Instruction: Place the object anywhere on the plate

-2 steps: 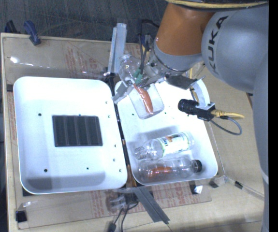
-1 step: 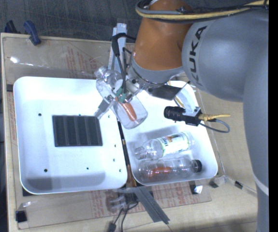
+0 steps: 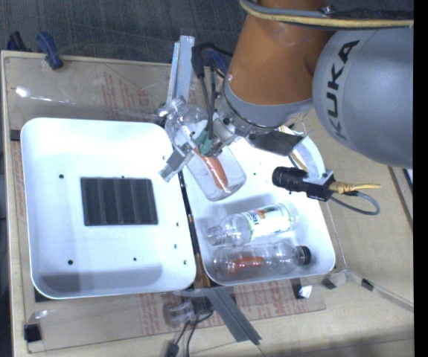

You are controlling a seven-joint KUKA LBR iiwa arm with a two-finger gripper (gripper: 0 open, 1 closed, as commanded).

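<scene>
The gripper (image 3: 202, 143) is seen at the divide between the two bins, under the grey arm (image 3: 362, 88) with its orange band (image 3: 280, 50); clear plastic fingers (image 3: 180, 158) are closed around a clear container (image 3: 217, 173) with an orange-red piece inside it. The container is held just below and right of the fingertips, touching them, above the upper left part of the right bin (image 3: 325, 229). Its long axis is tilted diagonally, upper end at the gripper toward upper left, lower rounded end pointing lower right. It is transparent, glossy, with the orange-red strip running along the same diagonal. Whether it is a cup or a bottle cannot be told. Lower in the right bin two clear bottles are lying on their sides: one with a white and green label (image 3: 254, 224), and below it one with a dark cap and reddish contents (image 3: 262, 260); both are well apart from the gripper. A black cylindrical part (image 3: 299, 181) with a yellow cable is seen right of the held container. In the left bin (image 3: 42, 199) a dark ribbed rectangular plate (image 3: 118, 201) is laid flat, well apart from the container.
</scene>
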